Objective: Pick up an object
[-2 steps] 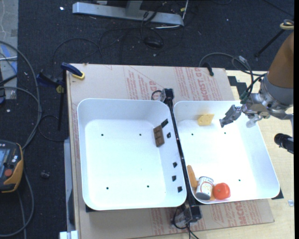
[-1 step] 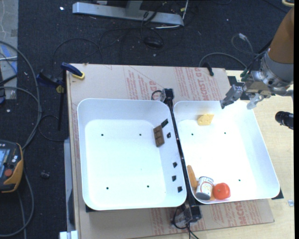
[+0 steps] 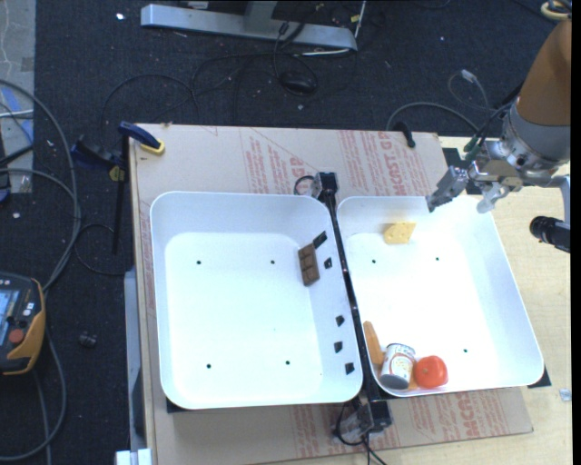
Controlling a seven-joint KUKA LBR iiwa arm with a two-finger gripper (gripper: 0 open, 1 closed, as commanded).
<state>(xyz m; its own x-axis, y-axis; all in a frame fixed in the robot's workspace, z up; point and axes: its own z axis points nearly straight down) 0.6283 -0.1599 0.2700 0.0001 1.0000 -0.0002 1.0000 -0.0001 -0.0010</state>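
Smooth glossy white plastic bins (image 3: 245, 218), matt brown cardboard bench top (image 3: 272, 154), shiny red tomato (image 3: 431, 371)

Single fixed overhead camera, slanted down on both bins (image 3: 245, 204), fairly distant.

Robotics lab or test cell, not a home or shop. Makeshift bench (image 3: 272, 154) topped with printed cardboard sheeting, set on dark speckled carpet (image 3: 73, 54). Two shallow white bins (image 3: 182, 218) butted side by side, joined along the seam by black clips. Loose black cables (image 3: 227, 68) trailing across the floor toward a grey metal stand base (image 3: 245, 23) at the top. Blue-and-yellow clamp (image 3: 136, 141) gripping the bench's far left corner. Handheld pendant-style controller (image 3: 18, 322) with orange trim lying at the left edge. Industrial arm (image 3: 545, 91), grey with an orange band, reaching in from the right.
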